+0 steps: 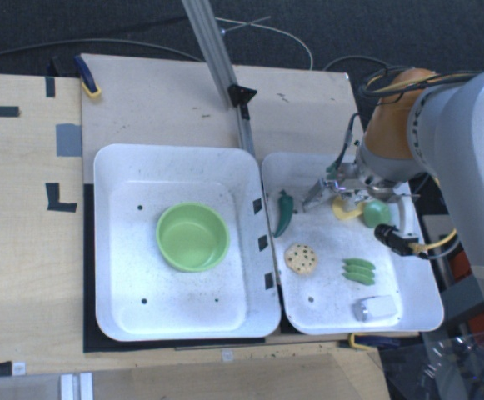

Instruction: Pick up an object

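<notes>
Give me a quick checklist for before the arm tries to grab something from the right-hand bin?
1. Objects in the right bin: ok; pepper, cookie, pea pod, white piece.
2. End effector over that bin: ok.
3. Holding anything: cannot tell.
4. Cookie apart from its neighbours: ok.
5. Yellow and green pieces clear of the wrist: not ok, partly tucked beneath it.
6. Bowl out of the way: ok, in the left bin.

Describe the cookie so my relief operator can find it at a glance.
Look in the right-hand white bin, on its left half near the divider between the two bins. The cookie lies flat just below the dark green pepper. It is the one round, tan thing there, speckled with dark chips; its neighbours are green, yellow or white.
</notes>
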Available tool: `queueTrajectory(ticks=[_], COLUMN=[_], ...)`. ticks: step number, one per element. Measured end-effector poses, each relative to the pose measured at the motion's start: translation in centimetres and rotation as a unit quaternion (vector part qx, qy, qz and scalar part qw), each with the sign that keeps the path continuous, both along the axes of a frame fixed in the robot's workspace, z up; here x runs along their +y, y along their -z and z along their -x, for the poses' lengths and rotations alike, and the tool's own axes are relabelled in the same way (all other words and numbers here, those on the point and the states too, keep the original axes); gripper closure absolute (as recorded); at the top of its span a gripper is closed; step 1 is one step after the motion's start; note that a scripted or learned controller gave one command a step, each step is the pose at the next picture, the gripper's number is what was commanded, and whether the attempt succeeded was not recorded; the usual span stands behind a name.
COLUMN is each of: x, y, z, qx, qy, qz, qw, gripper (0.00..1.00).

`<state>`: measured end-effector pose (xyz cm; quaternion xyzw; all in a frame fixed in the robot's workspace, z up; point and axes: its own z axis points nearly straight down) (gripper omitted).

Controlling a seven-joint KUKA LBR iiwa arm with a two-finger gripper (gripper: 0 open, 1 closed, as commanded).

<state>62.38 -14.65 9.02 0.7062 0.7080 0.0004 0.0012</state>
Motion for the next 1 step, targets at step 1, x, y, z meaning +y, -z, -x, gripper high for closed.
queueTrajectory(ticks=[1], x=[0.05], y=[-1.23], z=[-0.1], qx=[-0.001], qy=[-0.001], qz=[0.0002], qw=[1.0], gripper=[1.0])
